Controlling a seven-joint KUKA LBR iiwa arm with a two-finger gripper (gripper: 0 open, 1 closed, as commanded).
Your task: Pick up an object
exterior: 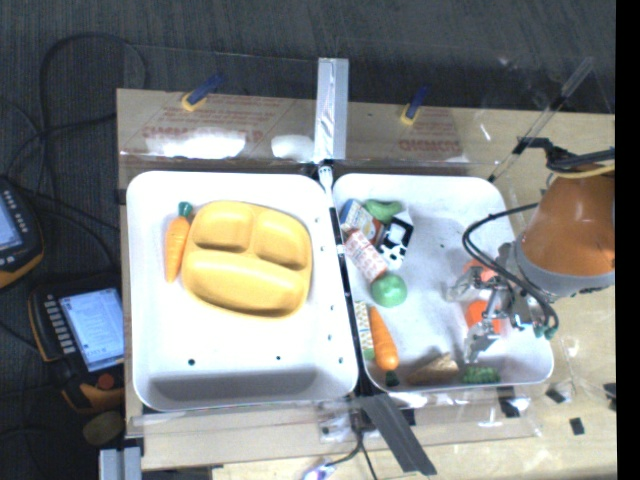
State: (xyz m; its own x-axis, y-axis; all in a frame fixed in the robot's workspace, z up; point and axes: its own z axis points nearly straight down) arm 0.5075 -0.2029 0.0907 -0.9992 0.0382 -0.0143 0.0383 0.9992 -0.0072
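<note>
A small orange object lies near the right bin's right side, partly hidden beneath the pincer. Its shape cannot be made out, nor whether it sits on the bin floor or between the fingers.

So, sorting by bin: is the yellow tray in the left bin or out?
In. The yellow tray lies flat inside the left bin, beside a carrot.

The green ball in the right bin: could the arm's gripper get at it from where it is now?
Probably yes. The green ball lies uncovered, with bare bin floor between it and the gripper; only a striped packet touches its far side.
</note>
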